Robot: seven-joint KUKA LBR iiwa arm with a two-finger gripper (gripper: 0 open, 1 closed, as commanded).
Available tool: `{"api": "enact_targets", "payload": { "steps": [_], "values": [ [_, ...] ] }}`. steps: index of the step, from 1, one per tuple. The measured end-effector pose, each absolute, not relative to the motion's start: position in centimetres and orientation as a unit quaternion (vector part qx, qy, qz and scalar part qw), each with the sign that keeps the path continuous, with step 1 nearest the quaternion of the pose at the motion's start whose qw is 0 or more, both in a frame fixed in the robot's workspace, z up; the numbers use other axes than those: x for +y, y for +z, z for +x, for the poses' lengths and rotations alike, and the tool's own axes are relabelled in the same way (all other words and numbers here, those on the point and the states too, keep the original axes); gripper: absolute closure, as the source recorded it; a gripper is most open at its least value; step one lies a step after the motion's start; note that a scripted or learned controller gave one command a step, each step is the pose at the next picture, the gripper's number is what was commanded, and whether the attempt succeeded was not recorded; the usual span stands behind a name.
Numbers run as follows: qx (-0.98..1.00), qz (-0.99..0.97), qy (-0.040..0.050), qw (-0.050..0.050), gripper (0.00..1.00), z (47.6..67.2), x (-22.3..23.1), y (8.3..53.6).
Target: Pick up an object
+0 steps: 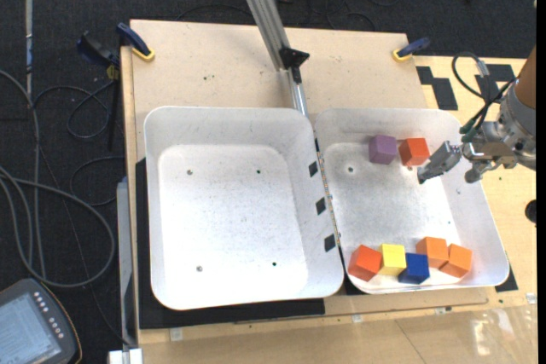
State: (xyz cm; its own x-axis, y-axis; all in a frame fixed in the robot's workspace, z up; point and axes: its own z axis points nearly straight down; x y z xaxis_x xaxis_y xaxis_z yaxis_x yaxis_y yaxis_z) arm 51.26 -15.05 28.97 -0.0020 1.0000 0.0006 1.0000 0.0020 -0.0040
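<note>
So the arm comes in from the right edge, wrist sitting low over the right bin [486, 217], w/ the gripper [455, 163] angled down and to the left. Its two fingers are spread apart — one dark finger [438, 162] pokes toward the blocks, the other hangs nearer the bin's right wall. Nothing between them, so it's open and not gripping anything.

Closest thing to it is the orange cube [414, 151] in the upper part of the right bin, just beside the finger tip; can't tell if they're touching. A purple cube [382, 149] sits right next to that one on its left.

Along the bottom of the same bin there's a cluster: a red-orange cube [366, 262], a yellow cube [393, 257], a blue cube [416, 268], and two more orange blocks [447, 255] — seven blocks total, all in the right bin.

The left bin [171, 183] sits alongside on the counter [213, 64]. No readable labels or writing anywhere, afaict.
</note>
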Motion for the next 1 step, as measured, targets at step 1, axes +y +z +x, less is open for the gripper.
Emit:
{"api": "enact_targets", "payload": {
  "steps": [1],
  "values": [
    [-0.707, -0.707, 0.0000, 0.000, 0.00, 51.32, -15.05, 29.19]
  ]
}}
